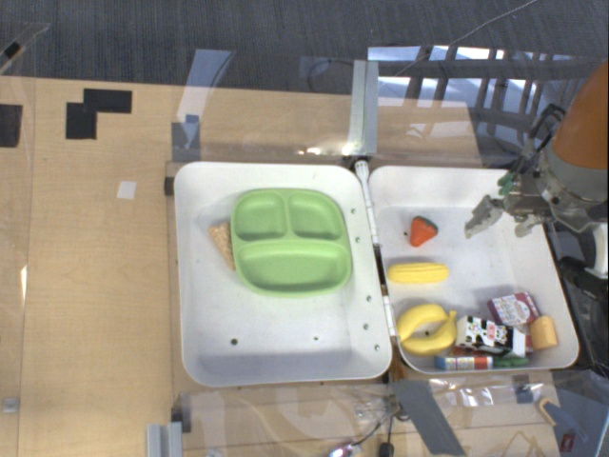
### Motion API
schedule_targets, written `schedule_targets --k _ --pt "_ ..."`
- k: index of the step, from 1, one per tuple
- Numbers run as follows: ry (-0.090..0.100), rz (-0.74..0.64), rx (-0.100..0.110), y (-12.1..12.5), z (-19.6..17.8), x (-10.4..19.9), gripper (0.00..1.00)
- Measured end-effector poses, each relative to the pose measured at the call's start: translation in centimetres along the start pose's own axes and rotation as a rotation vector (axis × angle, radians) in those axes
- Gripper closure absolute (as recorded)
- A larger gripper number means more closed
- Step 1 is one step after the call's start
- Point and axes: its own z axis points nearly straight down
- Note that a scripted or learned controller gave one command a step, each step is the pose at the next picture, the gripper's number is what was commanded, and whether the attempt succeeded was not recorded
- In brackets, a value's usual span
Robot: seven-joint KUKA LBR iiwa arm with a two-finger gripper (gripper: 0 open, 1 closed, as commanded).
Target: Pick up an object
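Observation:
The right bin [533,255] holds a red strawberry toy [423,229], a yellow corn cob [419,273], a banana [425,325], a black-and-white carton [483,333], a pink packet [514,307], an orange cylinder [543,331] and a marker [481,360]. My gripper [501,223] hovers over the bin's upper right part, to the right of the strawberry toy. Its fingers are spread open with nothing between them.
The left bin [276,350] carries a green divided plate [288,240] with a tan cracker [222,244] tucked at its left edge. A metal divider [373,246] runs between the two bins. The arm's orange band [582,131] sits at the far right.

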Motion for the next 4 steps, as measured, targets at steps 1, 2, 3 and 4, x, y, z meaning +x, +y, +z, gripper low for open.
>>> schedule_targets --k 1,2,3,4 --pt "-0.002 -0.038 -0.007 6.3 11.9 1.3 0.00" --pt "-0.001 -0.098 -0.009 1.1 11.7 1.7 0.00" --pt "-0.004 -0.164 -0.016 -2.9 11.5 4.9 0.00" --pt "0.000 -0.244 -0.003 2.5 2.1 7.7 0.00"
